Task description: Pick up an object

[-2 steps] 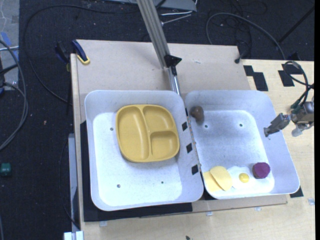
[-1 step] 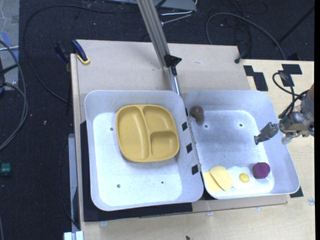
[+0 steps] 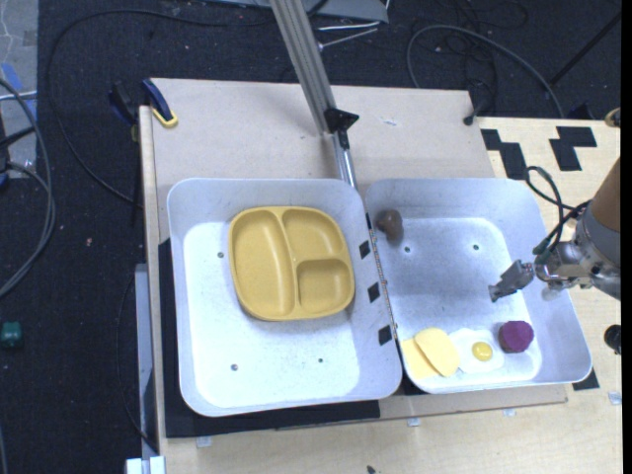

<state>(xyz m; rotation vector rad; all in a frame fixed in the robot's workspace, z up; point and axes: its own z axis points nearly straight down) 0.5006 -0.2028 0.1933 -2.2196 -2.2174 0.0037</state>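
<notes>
Camera view: tan bench (image 3: 415, 117), 2 white bins (image 3: 197, 363), black floor, cables; pincer (image 3: 513, 282) state unclear.

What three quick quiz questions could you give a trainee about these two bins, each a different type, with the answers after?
1. True or false: the yellow divided plate lies in the right bin.
2. Which object lies nearest the gripper? A) purple ball B) brown object C) yellow divided plate
3. Fill in: the toy fried egg sits between the yellow slice and the ____.

Key
1. False; it lies in the left bin.
2. A
3. purple ball
</notes>
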